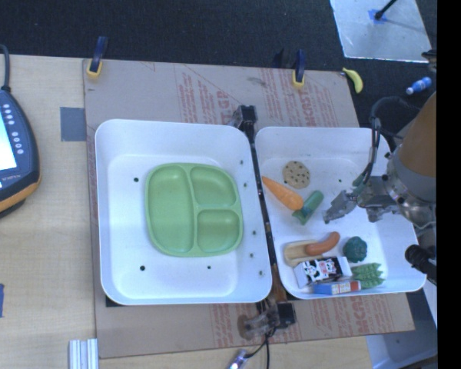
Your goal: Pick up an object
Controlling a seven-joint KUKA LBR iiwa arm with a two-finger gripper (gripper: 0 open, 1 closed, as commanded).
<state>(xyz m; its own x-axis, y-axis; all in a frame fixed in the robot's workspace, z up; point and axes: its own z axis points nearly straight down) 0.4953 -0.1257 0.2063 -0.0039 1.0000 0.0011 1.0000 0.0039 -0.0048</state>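
Two shallow white bins sit side by side on a cardboard sheet clamped to the wooden worktop (46,283). The left bin (119,206) carries one item: a green divided plate (192,207) with three compartments, lying flat near the bin's centre.

The right bin (330,146) carries all the loose objects. A round brown cookie (296,174) lies toward the far side. Just in front of it a toy carrot (282,194) lies at a slant, its thick end touching or very nearly touching a dark green cylinder-shaped piece (308,207). Nearer the front wall, a hot dog in a bun (313,247) rests beside a small broccoli head (356,247). In front of these stand a black-and-white milk carton (321,270), a red-and-blue marker-like item (336,287) and a green pea pod (368,274) (the three packed closely along the front edge).

The arm (415,152) reaches in from the right, over the right bin. The gripper (339,206) hangs above the bin's middle, just right of the green cylinder; its grey fingers stand somewhat apart, with nothing between them. No object is lifted.

A teach pendant (4,152) rests at the left edge of the worktop.
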